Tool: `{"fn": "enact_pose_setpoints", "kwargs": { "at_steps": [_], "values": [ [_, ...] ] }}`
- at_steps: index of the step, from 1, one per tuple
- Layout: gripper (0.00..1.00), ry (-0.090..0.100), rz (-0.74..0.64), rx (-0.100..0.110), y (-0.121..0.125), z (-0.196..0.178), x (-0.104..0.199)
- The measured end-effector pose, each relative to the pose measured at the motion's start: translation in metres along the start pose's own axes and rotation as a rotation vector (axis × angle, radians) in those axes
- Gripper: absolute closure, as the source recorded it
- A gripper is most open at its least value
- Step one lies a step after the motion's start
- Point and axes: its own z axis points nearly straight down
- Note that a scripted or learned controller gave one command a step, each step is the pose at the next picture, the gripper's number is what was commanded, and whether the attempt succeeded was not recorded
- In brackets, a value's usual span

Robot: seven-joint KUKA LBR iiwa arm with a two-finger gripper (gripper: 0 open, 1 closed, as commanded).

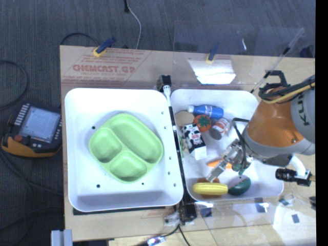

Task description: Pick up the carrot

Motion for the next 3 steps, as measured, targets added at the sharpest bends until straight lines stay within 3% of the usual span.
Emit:
{"fn": "enact_pose_setpoints", "kwargs": {
  "at_steps": [1, 2, 3],
  "values": [
    [0.0, 0.002, 0.074, 0.008, 0.007, 0.009, 0.01],
    [1.0, 0.001, 0.077, 0.002, 0.01, -0.002, 0.01],
    [1.0, 0.007, 0.778, 0.0, 0.012, 0.009, 0.011]
  ]
}}
